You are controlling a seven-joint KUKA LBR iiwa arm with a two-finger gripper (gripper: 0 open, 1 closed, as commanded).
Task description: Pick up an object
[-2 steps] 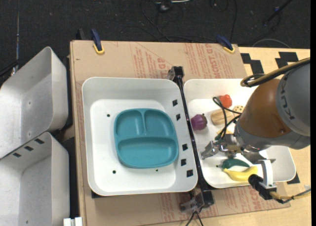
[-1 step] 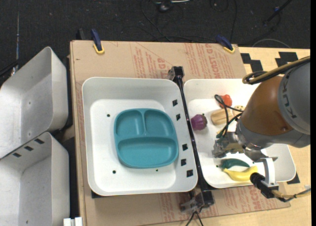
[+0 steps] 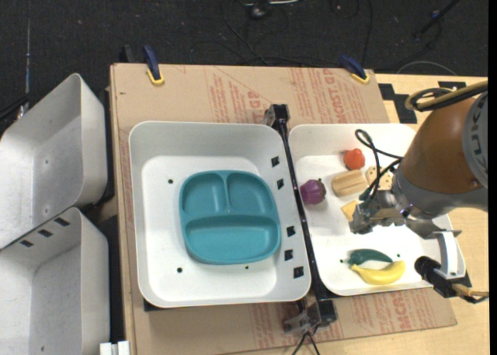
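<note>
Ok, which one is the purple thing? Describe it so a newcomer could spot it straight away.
Look in the right-hand white bin, the one the arm reaches into. Along its left wall, beside the divider, sits a small round purple onion-like toy, just left of the tan bread roll. It is the only purple item; its neighbours are tan, orange-red, yellow and green.

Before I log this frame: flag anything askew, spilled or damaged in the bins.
Nothing stands out. The teal plate lies flat in the left bin; the toy foods, including the banana, sit loose but unspilled in the right bin.
</note>
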